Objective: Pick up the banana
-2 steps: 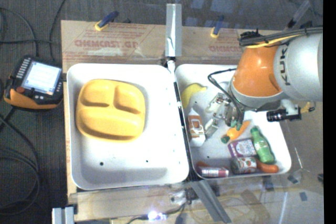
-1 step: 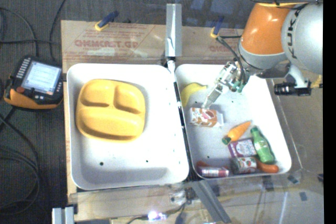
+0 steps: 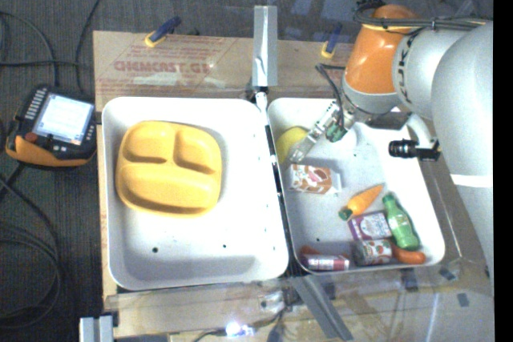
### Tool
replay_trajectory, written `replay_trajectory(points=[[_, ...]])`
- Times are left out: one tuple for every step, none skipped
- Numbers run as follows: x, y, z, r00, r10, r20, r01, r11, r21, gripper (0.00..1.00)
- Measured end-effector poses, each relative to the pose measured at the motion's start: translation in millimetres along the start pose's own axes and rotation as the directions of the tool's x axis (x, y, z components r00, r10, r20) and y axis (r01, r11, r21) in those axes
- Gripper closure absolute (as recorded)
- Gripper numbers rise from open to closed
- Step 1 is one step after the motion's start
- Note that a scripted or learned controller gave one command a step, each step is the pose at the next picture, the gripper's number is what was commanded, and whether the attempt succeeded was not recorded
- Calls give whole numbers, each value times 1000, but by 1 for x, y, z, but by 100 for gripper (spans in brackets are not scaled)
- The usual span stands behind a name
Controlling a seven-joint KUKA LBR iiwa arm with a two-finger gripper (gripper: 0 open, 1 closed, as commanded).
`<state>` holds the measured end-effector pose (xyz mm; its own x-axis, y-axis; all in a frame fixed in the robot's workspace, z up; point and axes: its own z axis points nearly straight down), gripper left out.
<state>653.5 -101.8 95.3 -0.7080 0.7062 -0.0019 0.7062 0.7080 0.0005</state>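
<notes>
1. The curved yellow banana (image 3: 290, 142) lies in the top-left corner of the right-hand shallow white bin (image 3: 437, 212), against the wall.
2. I see the grey two-finger gripper (image 3: 308, 142) at its right edge; I cannot tell its state.
3. I would grip across the curve, clear of the wall and the red-and-white carton (image 3: 310, 179).
4. Its skin looks smooth, pale yellow.

Right bin (image 3: 433, 208): near half crowded with carton (image 3: 311, 179), carrot (image 3: 362, 200), green bottle (image 3: 400, 222) and juice box (image 3: 369, 227). Centre floor passable. Far-left corner holds banana (image 3: 289, 142) (tight against the wall), gripper (image 3: 314, 137) overhead.
</notes>
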Motion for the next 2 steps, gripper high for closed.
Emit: replay_trajectory(points=[[-1,-1,-9,1000,0,5,0,1000,5,100],[-1,-1,-9,1000,0,6,0,1000,6,0]])
